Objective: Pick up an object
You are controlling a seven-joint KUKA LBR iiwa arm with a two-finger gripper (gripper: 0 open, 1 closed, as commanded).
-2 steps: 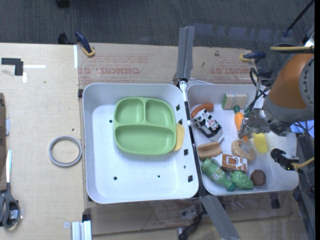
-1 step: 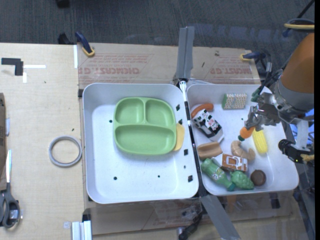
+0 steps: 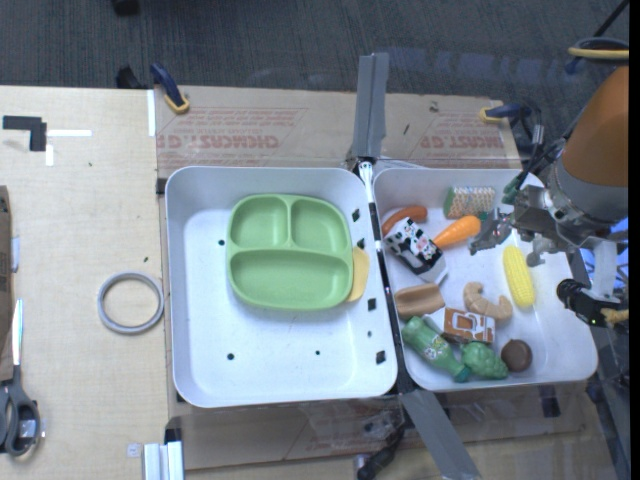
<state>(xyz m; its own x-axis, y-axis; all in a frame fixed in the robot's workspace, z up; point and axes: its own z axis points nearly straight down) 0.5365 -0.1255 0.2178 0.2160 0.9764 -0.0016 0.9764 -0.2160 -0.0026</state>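
Observation:
The right bin (image 3: 575,363) holds several toy foods: an orange carrot (image 3: 458,231), a yellow corn cob (image 3: 518,276), a black-and-white cow (image 3: 412,245), a red sausage (image 3: 403,215), a beige wafer (image 3: 470,201), a bun (image 3: 420,298), an orange box (image 3: 468,325), green vegetables (image 3: 450,353) and a brown ball (image 3: 516,354). My gripper (image 3: 512,243) hangs over the bin's right half, just above the corn and right of the carrot. It is open, with nothing between its fingers.
The left bin (image 3: 200,348) holds a green divided plate (image 3: 290,253) with a yellow piece (image 3: 360,273) at its right edge. A tape ring (image 3: 131,301) and scissors (image 3: 18,418) lie on the bench at left. Clamps (image 3: 170,88) grip the cardboard behind the bins.

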